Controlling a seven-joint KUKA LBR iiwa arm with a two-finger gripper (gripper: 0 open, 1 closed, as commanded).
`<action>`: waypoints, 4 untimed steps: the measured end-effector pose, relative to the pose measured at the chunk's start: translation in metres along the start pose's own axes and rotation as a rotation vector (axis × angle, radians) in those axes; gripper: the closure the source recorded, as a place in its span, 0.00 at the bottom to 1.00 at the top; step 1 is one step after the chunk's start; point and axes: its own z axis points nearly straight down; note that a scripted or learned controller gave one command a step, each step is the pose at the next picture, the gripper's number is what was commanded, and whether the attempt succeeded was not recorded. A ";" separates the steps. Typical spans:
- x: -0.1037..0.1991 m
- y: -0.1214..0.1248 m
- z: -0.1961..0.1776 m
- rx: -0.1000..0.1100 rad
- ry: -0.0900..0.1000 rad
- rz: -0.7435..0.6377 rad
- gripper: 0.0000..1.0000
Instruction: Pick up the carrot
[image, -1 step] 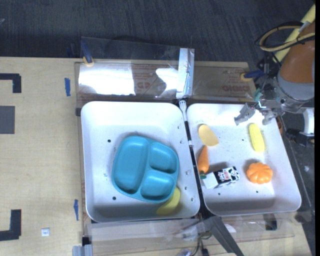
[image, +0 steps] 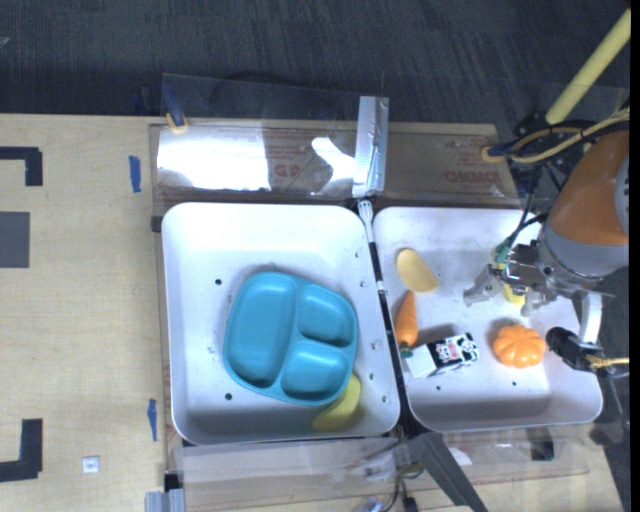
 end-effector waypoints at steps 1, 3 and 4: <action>-0.039 -0.073 0.043 -0.009 -0.001 0.075 0.00; -0.003 -0.081 -0.012 -0.009 -0.002 -0.135 1.00; 0.025 -0.087 -0.077 -0.010 -0.001 -0.152 1.00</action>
